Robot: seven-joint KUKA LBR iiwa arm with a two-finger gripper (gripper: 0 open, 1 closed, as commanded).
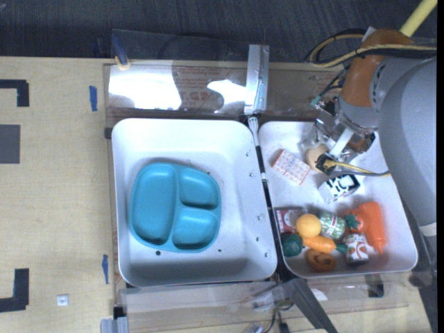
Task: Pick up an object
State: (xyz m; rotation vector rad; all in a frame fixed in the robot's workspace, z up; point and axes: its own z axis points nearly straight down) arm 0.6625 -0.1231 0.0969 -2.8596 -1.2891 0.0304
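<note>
Low in the right bin (406,259): toy orange (309,225), carrot (373,226), small packets. Just above, a black-and-white toy (343,184), lying immediately below the pincer (326,157) at upper right. Pincer state: cannot tell. Farther left, blue divided tray (176,206).

No text, brand, number or sign is coming through legibly anywhere on the bench or in the bins. A small pink-and-white packet (289,166) in the right bin (402,259) is showing a faint printed grid, and a red-and-white packet (286,220) plus a red-and-white carton (356,248) nearby are carrying print, but it is all reading too small and blurred to make out, approx. just colour patches. A black-and-white patterned item (341,184) is showing bold marks, though no letters or digits are resolving on it.
</note>
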